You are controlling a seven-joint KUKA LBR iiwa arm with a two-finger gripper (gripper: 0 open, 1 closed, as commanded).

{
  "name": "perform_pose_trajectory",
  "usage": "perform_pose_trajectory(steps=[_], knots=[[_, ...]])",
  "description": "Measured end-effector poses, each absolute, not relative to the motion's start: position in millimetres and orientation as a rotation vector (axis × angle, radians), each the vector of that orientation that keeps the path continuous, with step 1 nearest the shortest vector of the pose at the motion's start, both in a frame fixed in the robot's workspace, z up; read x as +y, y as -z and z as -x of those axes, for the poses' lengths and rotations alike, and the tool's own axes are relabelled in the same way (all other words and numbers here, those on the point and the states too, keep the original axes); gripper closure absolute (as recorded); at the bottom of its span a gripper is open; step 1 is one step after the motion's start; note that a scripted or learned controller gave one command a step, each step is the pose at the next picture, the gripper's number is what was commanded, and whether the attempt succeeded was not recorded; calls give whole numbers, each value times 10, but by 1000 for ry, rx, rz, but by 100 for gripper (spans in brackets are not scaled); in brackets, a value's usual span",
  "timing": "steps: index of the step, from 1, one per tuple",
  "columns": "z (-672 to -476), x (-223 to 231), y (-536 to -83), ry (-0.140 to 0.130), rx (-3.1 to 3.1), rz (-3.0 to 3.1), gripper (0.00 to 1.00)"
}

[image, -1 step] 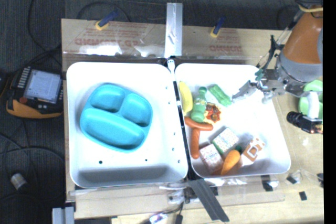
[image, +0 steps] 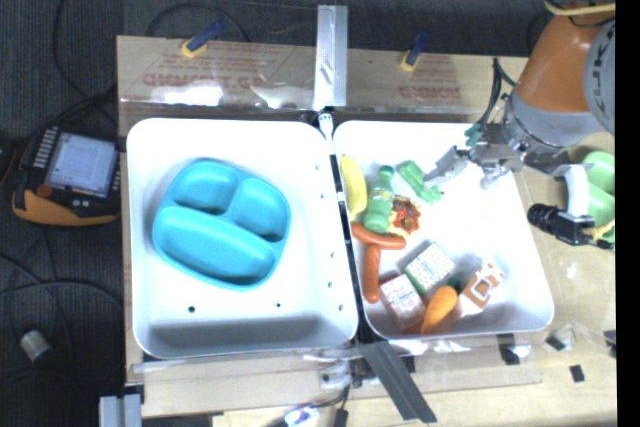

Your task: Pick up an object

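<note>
Here the spread, empty pincer [image: 465,162] hovers just right of the green toy [image: 417,181].

blue tray [image: 222,220], yellow banana [image: 353,183], orange carrot [image: 438,308]

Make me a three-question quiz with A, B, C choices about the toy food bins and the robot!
1. Where is the blue tray?
A. left bin
B. right bin
C. on the floor

2. What colour is the banana?
A. purple
B. yellow
C. black

3. What is the tool doing?
A. hanging over the right bin
B. resting on the blue tray
C. lying outside both bins on the carpet

Answers:
1 A, the tray sits in the left bin.
2 B, the banana by the divider is yellow.
3 A, the tool is above the right bin's upper part, near the green toy.
</note>
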State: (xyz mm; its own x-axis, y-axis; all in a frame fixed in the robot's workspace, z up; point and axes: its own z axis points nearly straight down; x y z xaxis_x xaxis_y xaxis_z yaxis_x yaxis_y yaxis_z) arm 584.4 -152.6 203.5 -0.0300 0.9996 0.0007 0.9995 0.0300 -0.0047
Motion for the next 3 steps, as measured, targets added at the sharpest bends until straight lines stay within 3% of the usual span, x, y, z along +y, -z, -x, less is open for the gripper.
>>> perform_pose_trajectory(steps=[1,2,3], knots=[[-5886,-1399,-2008,-4,-2228,2207,0],[-6024,-1239,-1244,4,-2135,2318,0],[-5747,-1136,-895,4,-2252,2213,0]])
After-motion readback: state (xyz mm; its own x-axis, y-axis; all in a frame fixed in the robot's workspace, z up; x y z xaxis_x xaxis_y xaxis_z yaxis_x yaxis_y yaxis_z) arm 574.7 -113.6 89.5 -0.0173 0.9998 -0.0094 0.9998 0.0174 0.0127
